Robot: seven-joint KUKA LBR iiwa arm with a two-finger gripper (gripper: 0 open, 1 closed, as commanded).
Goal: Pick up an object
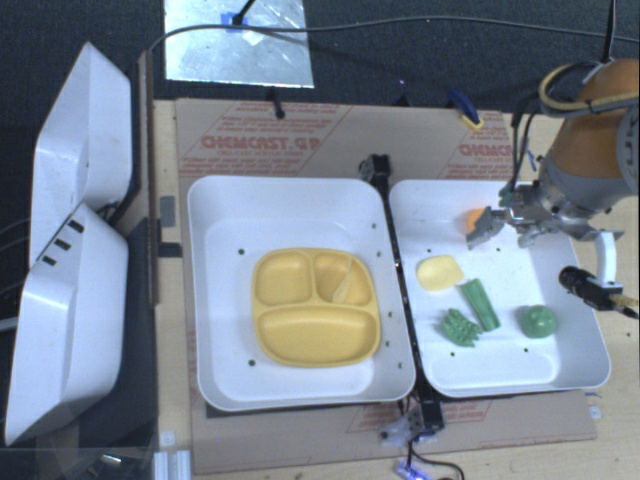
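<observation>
The right bin (pixel 575 368) holds several small objects. An orange piece (pixel 476 218) lies near its back, a pale yellow piece (pixel 439 272) toward its left, and a long green piece (pixel 479 304), a knobbly green piece (pixel 459 327) and a round green piece (pixel 538 320) near the front. My gripper (pixel 507 233) hangs low over the back of this bin, open, with bare bin floor between its fingers. Its left finger (pixel 486 230) is right beside the orange piece, which stays outside the gap.
The left bin (pixel 215 268) carries a yellow divided plate (pixel 316 305). Cables and a black fitting (pixel 585 283) trail from the wrist over the right bin's right side. A white housing (pixel 70 238) stands left of the bench.
</observation>
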